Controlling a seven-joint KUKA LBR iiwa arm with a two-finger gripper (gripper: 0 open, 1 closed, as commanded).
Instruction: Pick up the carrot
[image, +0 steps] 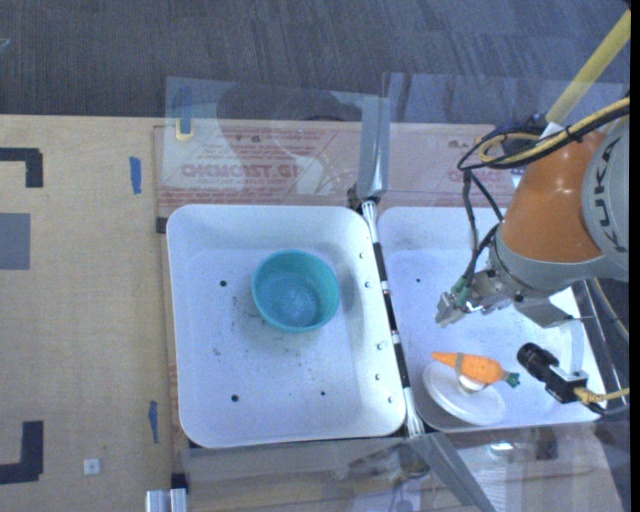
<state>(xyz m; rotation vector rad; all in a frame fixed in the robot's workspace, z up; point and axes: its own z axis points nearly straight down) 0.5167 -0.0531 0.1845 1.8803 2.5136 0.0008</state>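
Orange carrot (474, 368): lies in the right bin (420, 250) near its front edge, resting across a small white plate (468, 402). Its tapered tip points toward the divider between the bins and its green stub toward the bin's right edge.
Carrot's look: bright, smooth, short and stubby, probably a toy; the thick middle looks like the fullest place to pinch.
Why it sits so: the plate lifts it slightly off the bin floor, so I judge it may rock or roll if nudged.
Gripper (452, 308): hangs over the middle of the right bin, behind the carrot and apart from it, with nothing visibly in its hold. From this slant I cannot tell whether it is open or closed.
Why it is held there: it reads as an approach pose, short of the target, with descent and grasp not yet done.
Teal bowl (295, 290): upright in the middle of the left bin (200, 250), well apart from the carrot and no obstacle.
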